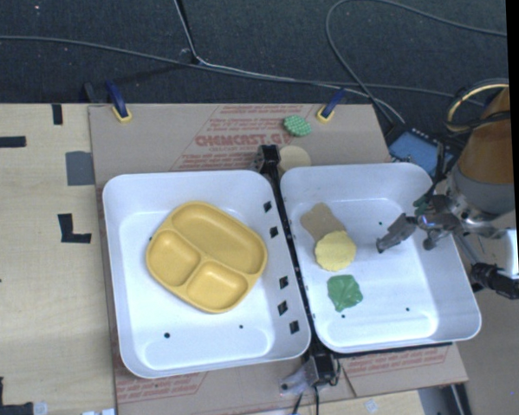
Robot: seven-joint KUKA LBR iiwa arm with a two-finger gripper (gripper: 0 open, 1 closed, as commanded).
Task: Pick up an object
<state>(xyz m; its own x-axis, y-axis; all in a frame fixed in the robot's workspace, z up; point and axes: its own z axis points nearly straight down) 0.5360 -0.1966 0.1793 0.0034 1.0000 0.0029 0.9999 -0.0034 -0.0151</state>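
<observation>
1. Light wooden counter (38, 283) under a cardboard sheet (212, 135), two shallow white bins side by side on top; dark carpet and loose cables behind.
2. Left bin (132, 339): carries a yellow divided plate (207, 255) with three compartments, lying flat near the middle.
3. Right bin (447, 314): holds three small pieces close to the dividing wall: a tan slice like toast (317, 217), a round yellow piece (335, 251) touching its lower end, and a green leafy piece (344, 291) just below, apart from the yellow one.
4. Tool (393, 236) low over the right bin's right half, pointing toward the yellow piece but well clear of it, nothing between the fingers; spread or pressed together, cannot tell at this size.
5. Likely toy food, judged light and fairly stiff, probably smooth plastic and so somewhat slippery; no breakage risk to speak of.
6. Yellow piece: nearest target, best pinched across its round edges from above, though contact with the tan slice may crowd one finger.
7. Green piece: stands free, lumpy outline giving better purchase, arguably the easier pick.
</observation>
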